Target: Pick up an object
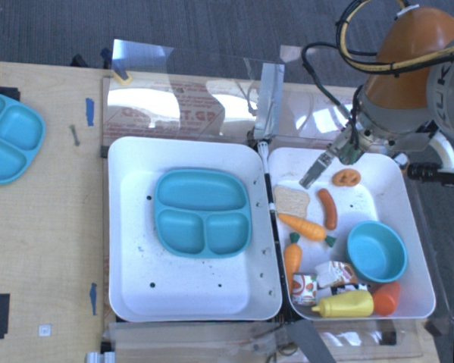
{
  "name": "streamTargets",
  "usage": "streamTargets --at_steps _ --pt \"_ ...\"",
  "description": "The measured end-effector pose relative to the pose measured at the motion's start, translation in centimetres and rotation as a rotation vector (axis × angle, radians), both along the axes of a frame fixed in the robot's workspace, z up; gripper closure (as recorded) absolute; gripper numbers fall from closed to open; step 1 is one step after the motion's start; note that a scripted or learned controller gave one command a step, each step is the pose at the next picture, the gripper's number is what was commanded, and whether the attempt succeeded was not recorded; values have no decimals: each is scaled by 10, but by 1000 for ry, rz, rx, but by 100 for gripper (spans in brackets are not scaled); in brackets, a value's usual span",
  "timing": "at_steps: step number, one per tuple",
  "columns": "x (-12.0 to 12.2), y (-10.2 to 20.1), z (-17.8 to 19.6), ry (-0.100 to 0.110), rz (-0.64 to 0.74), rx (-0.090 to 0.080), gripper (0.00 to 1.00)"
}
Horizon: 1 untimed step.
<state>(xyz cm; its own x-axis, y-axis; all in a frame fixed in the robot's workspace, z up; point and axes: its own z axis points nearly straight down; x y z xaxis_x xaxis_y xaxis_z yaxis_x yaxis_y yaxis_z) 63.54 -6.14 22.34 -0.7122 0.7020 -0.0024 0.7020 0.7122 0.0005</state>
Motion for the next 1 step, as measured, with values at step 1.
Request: streamTargets --at_steps 1 --pt "-5 -44 -121 -4 -70 0 0"
